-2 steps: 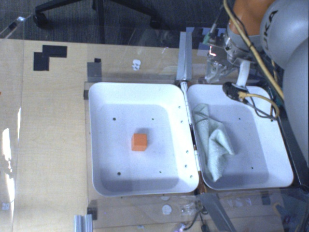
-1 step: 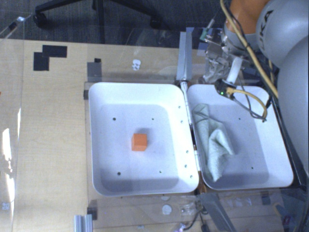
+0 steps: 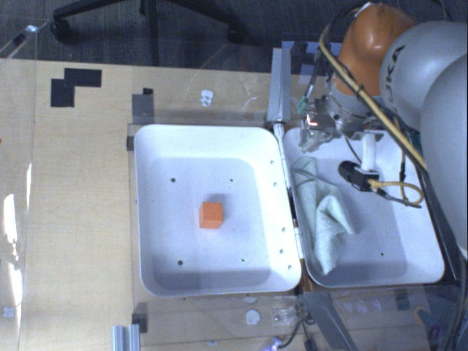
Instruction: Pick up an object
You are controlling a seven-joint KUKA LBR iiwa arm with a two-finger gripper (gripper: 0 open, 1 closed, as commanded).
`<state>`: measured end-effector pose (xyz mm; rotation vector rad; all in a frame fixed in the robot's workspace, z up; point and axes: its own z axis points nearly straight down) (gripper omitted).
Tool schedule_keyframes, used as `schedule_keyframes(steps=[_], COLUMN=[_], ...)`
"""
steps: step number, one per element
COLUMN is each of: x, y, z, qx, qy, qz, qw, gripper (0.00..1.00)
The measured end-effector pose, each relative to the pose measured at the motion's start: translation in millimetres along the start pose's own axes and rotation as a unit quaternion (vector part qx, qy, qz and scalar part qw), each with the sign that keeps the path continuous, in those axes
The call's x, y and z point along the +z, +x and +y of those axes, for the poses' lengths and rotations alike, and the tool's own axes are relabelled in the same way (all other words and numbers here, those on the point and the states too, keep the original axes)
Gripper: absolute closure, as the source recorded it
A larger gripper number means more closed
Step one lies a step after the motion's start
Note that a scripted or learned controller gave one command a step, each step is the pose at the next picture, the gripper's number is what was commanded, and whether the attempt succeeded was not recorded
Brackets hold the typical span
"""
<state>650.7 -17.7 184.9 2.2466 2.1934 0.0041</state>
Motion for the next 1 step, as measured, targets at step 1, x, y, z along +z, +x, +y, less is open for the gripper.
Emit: schedule_keyframes(steps=[1], x=[-1.3], y=[-11.8], z=[13.4], qx=[0.134], qy=[-0.001], qz=[0.000], qw=[0.9910], gripper=[1.00])
